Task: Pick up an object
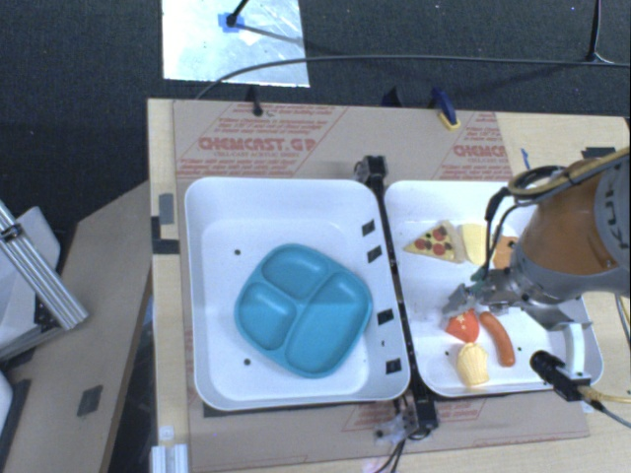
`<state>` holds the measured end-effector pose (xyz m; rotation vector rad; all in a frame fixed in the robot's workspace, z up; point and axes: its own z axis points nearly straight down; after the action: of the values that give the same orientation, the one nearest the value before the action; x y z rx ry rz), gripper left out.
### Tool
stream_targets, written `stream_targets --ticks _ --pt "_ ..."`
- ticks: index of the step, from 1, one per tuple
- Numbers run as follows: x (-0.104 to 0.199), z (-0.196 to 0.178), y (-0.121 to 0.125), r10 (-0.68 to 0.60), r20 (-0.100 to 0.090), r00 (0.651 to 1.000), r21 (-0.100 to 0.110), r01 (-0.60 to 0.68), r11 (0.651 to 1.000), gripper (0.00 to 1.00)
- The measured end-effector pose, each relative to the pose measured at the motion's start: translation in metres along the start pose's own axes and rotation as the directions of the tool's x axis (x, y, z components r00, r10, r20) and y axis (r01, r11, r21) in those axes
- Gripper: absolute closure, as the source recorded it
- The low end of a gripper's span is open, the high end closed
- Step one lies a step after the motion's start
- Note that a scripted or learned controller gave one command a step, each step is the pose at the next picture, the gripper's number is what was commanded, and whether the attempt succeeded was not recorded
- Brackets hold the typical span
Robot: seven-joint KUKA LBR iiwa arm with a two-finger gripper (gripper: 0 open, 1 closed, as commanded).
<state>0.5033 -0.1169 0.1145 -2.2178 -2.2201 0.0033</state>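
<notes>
Dark carpet surrounds your bench, whose brown board (296, 141) carries two shallow white bins side by side. Your left bin (212, 215) holds one thing, a blue divided plate (303, 308) lying flat near its middle. Your right bin (424, 363) holds the toy food: a pizza slice (437, 241) toward the far wall, a pale yellow piece (474, 241) just beside it, something orange (504, 252) half hidden under the arm, and nearer you a red tomato-like piece (462, 325), a red sausage (497, 338) and a yellow piece (473, 365). Your arm (572, 239) reaches in from the right, and the gripper (471, 297) sits low over the right bin, its tip pointing left. You cannot tell from this angle how far apart its fingers stand, and nothing shows between them, so treat it as carrying nothing. The relation that matters for your next move: the red tomato-like piece lies just beside the tip, on the side nearer you, seemingly the closest candidate. The sausage touches or nearly touches that piece on its right, with its long axis running from the gripper toward the near right corner, so a grab there would likely want the fingers across that line. The yellow piece lies a little further toward the near wall, and the pizza slice sits on the far side of the tip.
</notes>
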Motion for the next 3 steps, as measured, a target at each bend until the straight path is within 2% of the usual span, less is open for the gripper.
stream_targets --ticks 1,2,3 --pt "0.0 0.031 0.001 0.0 0.001 1.0 -0.004 0.0 1.0 0.0" --pt "0.001 0.019 0.002 -0.001 0.0 1.0 -0.007 0.001 1.0 1.0" --pt "0.0 -0.045 0.001 -0.003 0.002 1.0 -0.01 0.003 1.0 1.0"
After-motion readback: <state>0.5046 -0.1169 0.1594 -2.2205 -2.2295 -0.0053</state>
